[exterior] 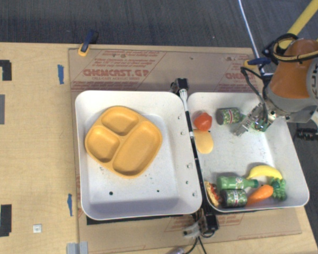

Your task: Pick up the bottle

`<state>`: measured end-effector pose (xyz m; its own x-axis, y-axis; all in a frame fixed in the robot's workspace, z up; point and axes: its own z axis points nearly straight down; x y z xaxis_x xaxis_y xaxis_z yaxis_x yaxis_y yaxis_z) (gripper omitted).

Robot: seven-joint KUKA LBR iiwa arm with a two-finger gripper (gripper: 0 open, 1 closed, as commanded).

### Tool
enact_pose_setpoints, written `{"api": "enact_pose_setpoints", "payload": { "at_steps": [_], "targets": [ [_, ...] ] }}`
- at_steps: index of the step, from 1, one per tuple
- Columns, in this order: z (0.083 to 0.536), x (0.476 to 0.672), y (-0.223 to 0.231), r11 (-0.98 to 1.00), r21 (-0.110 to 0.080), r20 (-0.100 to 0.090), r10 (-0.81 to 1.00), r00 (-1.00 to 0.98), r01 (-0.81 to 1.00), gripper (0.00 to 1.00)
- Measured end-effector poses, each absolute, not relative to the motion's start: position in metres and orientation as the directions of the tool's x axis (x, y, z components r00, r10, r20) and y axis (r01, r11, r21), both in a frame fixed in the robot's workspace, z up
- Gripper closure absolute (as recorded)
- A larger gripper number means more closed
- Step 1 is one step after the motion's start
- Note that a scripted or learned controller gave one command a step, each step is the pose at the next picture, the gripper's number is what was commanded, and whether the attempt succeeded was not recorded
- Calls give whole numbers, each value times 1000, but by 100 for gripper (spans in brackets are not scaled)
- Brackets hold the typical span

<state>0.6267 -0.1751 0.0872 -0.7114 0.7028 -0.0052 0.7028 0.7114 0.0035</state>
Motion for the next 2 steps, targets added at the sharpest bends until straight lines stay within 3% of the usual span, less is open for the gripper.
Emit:
{"api": "enact_pose_setpoints", "payload": {
  "at_steps": [1,2],
  "targets": [
    [87,566,-131,743,3,-4,669,-743,669,100],
    [121,643,-199,880,2,-8,475,-880,475,100]
  ]
}}
